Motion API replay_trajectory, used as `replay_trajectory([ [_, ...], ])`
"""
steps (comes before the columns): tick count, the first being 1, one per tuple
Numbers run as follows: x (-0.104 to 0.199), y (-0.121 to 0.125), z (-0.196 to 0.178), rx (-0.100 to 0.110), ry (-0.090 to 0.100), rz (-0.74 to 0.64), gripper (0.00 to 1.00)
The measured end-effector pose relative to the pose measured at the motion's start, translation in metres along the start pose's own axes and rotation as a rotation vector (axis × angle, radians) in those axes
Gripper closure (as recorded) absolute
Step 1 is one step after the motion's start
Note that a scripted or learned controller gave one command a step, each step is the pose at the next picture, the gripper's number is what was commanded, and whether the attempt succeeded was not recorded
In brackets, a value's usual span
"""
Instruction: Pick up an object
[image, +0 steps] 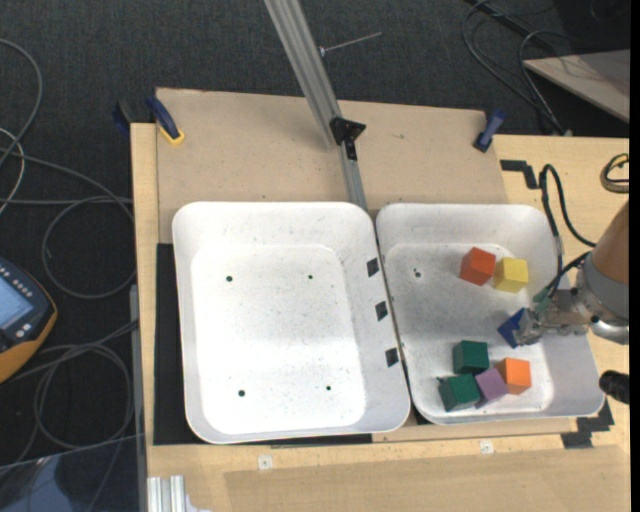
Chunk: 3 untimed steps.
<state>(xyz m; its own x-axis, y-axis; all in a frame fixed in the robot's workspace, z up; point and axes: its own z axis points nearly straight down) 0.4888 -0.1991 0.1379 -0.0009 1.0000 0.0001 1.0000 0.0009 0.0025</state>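
The right bin (430, 300) holds several small blocks. An orange block (478, 266) and a yellow block (513, 273) lie side by side toward its back. Near the front sit a green block (470, 356), a second green block (460, 391), a purple block (491, 384) and another orange block (517, 374). A blue block (512, 328) lies by the right wall. My gripper (537, 322) is low in the bin, right up against the blue block's right side. The gripper body hides part of that block, so I cannot tell whether it is held.
The left bin (200, 300) stands beside the right one, joined by black clips at the shared wall. A slanted metal pole (318, 80) rises behind the bins. Blue clamps (488, 130) hold the board's back edge. Cables run along the right side.
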Motion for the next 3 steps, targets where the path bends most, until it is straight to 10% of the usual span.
replay_trajectory([
  [2, 0.000, 0.002, -0.089, -0.005, -0.003, -0.001, 1.00],
  [3, 0.055, 0.010, -0.081, 0.002, 0.003, -0.006, 1.00],
])
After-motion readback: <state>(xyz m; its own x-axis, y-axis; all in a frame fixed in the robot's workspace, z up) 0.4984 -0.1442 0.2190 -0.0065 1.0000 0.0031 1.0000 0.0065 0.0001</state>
